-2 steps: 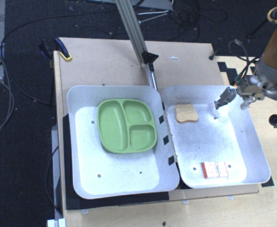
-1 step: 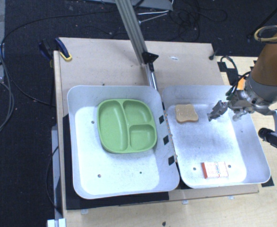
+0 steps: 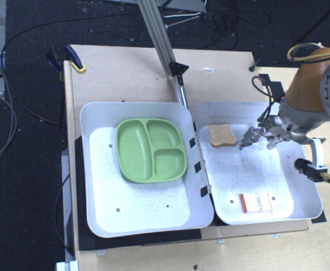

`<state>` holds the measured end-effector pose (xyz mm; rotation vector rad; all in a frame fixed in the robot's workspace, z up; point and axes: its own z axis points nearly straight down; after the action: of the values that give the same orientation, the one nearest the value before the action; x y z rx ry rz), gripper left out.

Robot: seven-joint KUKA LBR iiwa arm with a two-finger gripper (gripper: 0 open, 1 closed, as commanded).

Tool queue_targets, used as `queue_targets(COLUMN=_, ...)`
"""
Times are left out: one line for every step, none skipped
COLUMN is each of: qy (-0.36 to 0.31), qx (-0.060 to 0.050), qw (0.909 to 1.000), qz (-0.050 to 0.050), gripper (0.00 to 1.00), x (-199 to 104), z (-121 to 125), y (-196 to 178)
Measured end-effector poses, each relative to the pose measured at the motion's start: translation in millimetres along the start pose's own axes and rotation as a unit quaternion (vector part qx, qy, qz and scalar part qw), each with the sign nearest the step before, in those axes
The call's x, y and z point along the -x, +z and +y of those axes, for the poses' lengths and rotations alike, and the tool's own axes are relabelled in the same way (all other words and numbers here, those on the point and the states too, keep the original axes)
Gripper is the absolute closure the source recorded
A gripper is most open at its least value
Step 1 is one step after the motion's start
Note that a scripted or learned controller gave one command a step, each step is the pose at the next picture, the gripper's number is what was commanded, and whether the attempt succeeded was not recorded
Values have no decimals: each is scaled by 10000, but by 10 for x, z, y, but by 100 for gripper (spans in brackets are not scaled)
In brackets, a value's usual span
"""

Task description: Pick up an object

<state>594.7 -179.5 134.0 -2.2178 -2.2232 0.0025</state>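
While nothing is being carried, step: gripper [image 3: 254, 138] hovering beside bread [image 3: 222, 135]; fingers: spreading apart, released; next: centring over bread, descending, clenching.

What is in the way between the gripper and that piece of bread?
Nothing visible. The gripper hangs just right of the bread slice in the right bin, with bare bin floor between them.

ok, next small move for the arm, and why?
Probably ease the pincer left toward the bread slice, then descend. It sits just right of the slice in the right bin, holding nothing; the slice is far nearer than the small red-and-white box.
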Motion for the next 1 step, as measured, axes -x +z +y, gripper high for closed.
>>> queue_targets(qy=13, qx=6, qw=10000, qz=-3, gripper=0, x=-4, z=1, y=436)
